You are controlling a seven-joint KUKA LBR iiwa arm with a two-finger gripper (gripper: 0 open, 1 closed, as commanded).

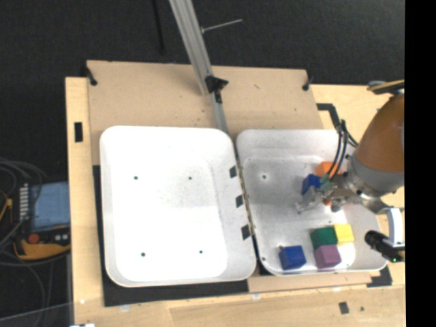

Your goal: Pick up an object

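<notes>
The two-finger gripper (315, 197) hangs low in the right white bin (272, 157), right of centre; its opening I cannot tell. A small blue piece (312, 182) and an orange piece (327, 169) sit against it. Toward the lower right lie a blue cube (292, 257), green cube (323, 237), yellow cube (344, 233) and purple cube (328, 255).
</notes>
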